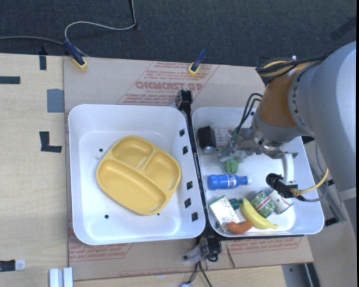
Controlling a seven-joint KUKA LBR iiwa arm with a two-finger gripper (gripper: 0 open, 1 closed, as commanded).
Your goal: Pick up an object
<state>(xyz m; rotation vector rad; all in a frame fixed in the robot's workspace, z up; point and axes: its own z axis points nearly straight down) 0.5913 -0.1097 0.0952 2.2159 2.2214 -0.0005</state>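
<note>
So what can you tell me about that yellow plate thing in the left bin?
The yellow tray looks like moulded plastic, with rounded corners and raised ridges dividing it into three compartments, all bare. It lies flat and face up, turned at an angle, near the middle of the left bin. It rests on the bin floor, apart from the walls, with nothing else touching it.

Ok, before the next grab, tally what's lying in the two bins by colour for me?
Yellow: 2, the divided plate and the banana
Blue: 1, the bottle
Green: 2, a small item under the gripper and a can
Black: 1, a block
White: 1, a packet
Orange: 1, a carrot-like piece
Total: 8
</note>
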